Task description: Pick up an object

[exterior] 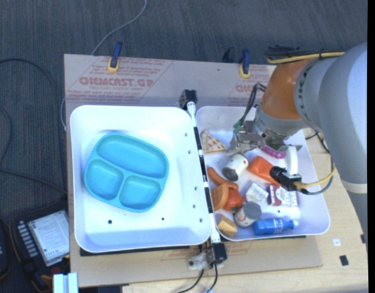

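The right bin [318,215] holds a heap of small objects. Among them are a tan wedge [213,142], a white and brown round piece [236,165], an orange block [261,168], a blue bottle [272,226] and a grey disc [252,210]. My gripper [247,138] is low over the back of this bin, just above the white and brown round piece and to the right of the tan wedge. The wrist hides whatever lies beneath it.
The left bin [89,224] holds a blue divided plate [126,171]. A black clip [188,97] sits at the back, where the bins meet. The grey arm with its orange band [285,93] covers the right bin's back right corner. A cable [315,185] loops over that bin's right side.
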{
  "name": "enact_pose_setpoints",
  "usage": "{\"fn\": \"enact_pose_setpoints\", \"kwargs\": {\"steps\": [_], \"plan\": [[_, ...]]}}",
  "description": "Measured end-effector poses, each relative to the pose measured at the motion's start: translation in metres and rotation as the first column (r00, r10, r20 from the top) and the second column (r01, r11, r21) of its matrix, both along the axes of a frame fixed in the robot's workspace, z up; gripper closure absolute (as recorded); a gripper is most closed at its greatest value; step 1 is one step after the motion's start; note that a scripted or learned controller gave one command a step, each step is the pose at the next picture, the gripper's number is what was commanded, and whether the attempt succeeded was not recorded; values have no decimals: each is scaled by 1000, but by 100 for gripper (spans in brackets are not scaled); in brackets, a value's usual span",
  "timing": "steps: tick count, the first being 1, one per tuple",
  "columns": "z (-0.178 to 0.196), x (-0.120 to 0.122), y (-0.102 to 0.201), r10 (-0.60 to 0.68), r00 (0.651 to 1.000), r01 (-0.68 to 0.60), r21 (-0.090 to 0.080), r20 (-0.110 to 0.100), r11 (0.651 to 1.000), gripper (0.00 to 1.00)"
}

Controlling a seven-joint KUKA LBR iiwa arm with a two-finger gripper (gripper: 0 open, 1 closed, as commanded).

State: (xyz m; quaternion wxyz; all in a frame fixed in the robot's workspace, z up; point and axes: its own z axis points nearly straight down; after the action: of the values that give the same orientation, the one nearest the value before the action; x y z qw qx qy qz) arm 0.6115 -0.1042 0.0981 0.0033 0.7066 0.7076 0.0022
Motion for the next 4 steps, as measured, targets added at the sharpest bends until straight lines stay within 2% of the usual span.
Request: {"fn": "enact_pose_setpoints", "kwargs": {"steps": [1,2,3,4], "plan": [[0,0,0,0,1000,0,0,0,1000,0],[8,0,0,0,1000,0,0,-3,1000,100],[4,28,-53,-1,1000,1,0,-10,1000,100],[4,29,-53,0,1000,0,1,-10,1000,0]]}}
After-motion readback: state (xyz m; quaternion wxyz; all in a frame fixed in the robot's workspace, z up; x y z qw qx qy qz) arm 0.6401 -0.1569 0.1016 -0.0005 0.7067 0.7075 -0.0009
